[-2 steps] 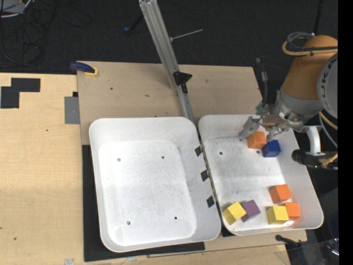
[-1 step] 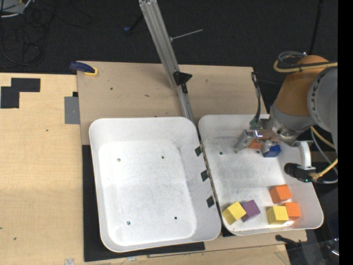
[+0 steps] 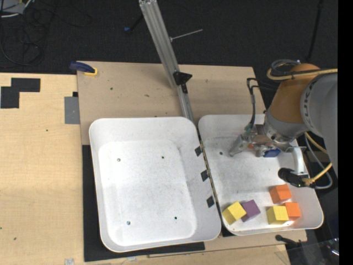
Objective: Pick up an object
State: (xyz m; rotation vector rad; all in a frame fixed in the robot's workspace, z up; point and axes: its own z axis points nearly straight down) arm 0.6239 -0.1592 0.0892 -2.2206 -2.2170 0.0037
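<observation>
- Foam or light wood is my guess for the small cubes lying in the right bin (image 3: 220,127): a yellow block (image 3: 234,211) touching a purple block (image 3: 251,208), and nearby two orange blocks (image 3: 281,192) (image 3: 293,210) with another yellow block (image 3: 277,215) between them.
- They are likely light, stiff and not fragile; flat opposite faces offer the best hold, though touching neighbours leave little finger room.
- The upper orange cube stands freest, so its open sides look easiest to pinch.
- The gripper (image 3: 238,147) hangs over the bin's upper part, well apart from the cubes; whether its jaws are parted or closed I cannot tell.
- The left bin (image 3: 99,131) sits alongside.
</observation>
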